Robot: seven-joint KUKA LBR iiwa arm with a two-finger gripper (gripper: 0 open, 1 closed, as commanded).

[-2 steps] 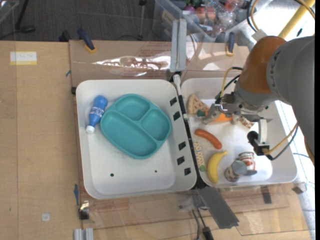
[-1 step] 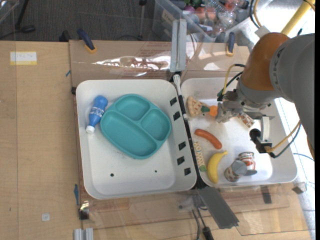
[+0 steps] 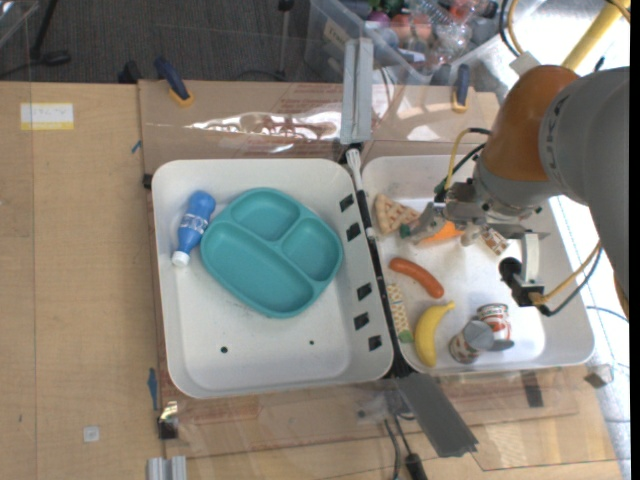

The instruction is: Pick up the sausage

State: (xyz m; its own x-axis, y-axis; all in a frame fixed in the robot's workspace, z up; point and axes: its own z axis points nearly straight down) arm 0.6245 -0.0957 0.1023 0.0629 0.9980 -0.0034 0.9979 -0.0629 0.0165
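Note:
The sausage (image 3: 416, 276), a reddish-orange link, lies slantwise in the middle of the right bin (image 3: 560, 343). My gripper (image 3: 444, 216) hangs over the bin's back part, above and a little to the right of the sausage and apart from it. It sits right over an orange carrot (image 3: 437, 234), and the wrist above hides much of it.
The right bin also holds a waffle-like wedge (image 3: 392, 213), a banana (image 3: 430, 331), a tin can (image 3: 486, 330) and a small pale item (image 3: 492, 239). In the left bin (image 3: 250, 353) lie a teal divided plate (image 3: 270, 251) and a blue bottle (image 3: 192, 225). A crate of clutter (image 3: 420, 13) stands behind.

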